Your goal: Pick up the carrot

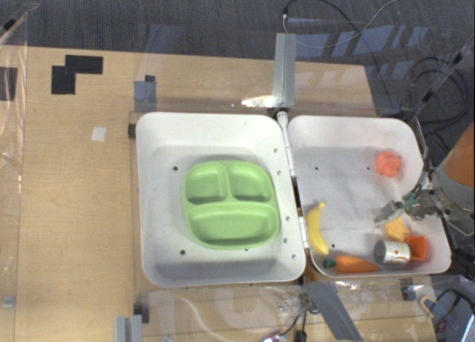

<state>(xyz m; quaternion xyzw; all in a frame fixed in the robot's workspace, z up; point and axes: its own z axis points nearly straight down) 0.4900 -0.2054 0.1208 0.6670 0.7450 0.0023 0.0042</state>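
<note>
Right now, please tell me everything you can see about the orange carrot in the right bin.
The orange carrot with a green leafy end looks like a smooth plastic toy. It lies flat near the front wall of the right shallow white bin, its green end pointing toward the yellow banana and close to that banana's lower tip; whether they touch is unclear. Its narrow tip points toward the small silver can. The gripper is apart from it, farther back in the bin.

Smooth white plastic bins (pixel 148 185), matt green plastic tray (pixel 230 203), pale wood desk (pixel 67 207), shiny metal can (pixel 393 252).
</note>
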